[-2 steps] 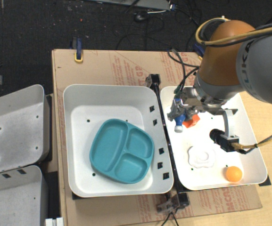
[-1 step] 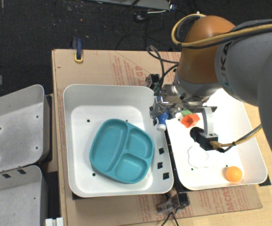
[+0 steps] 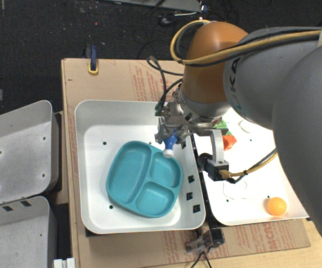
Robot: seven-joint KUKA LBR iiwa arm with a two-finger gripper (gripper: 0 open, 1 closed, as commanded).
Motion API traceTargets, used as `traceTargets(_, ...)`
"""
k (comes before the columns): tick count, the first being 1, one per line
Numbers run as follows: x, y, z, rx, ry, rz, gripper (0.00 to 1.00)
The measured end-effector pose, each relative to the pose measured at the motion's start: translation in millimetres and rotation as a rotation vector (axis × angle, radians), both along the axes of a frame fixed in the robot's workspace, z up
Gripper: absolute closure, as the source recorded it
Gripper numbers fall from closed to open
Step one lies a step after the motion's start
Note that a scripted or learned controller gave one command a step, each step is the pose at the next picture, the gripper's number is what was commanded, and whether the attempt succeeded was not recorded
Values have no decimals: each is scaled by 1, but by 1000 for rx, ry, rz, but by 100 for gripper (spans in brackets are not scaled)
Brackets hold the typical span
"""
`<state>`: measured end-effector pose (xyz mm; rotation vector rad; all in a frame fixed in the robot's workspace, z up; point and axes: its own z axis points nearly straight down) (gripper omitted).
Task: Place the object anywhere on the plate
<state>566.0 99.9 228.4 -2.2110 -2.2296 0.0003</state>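
The grey arm (image 3: 272, 88) reaches over the two white bins (image 3: 88, 149). In the left bin lies a teal plate (image 3: 141, 180) with three compartments. The gripper (image 3: 169, 144) hangs at the plate's upper right rim, clamped on a small blue-and-white object (image 3: 169, 146) (its shape is hard to make out), just above the rim.

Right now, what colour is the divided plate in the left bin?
Teal blue: the plate, seen in the camera view.
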Motion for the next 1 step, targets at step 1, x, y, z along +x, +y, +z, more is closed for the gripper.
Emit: traceTargets(1, 0, -3, 1, -1, 0, -6, 0)
